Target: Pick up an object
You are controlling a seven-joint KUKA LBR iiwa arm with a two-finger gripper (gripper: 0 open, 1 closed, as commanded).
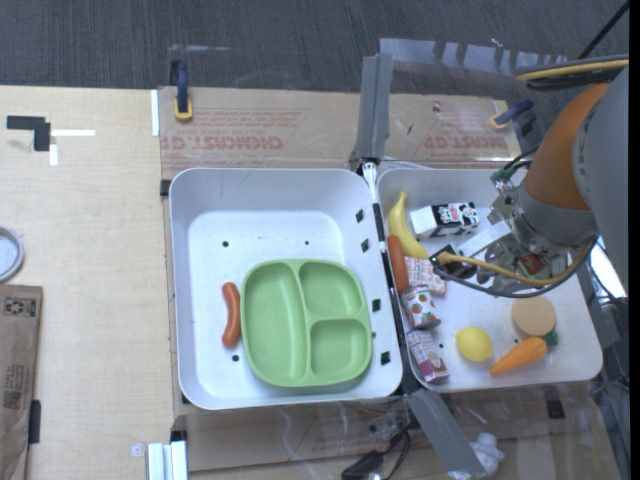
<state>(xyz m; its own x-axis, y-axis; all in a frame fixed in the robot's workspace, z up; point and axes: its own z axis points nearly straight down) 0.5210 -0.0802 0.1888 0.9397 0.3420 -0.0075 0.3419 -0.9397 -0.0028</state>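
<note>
The right bin holds a yellow banana, a red sausage, a black-and-white carton, two printed snack packets, a lemon, a carrot and a round tan bun. My gripper hangs over the right half of this bin, just right of the carton and above the bun, amid yellow and black cables. Nothing shows between its tips.
The left bin carries a green divided plate and an orange sausage to its left. A grey divider post stands behind the bins' shared wall. The arm's orange band fills the upper right.
</note>
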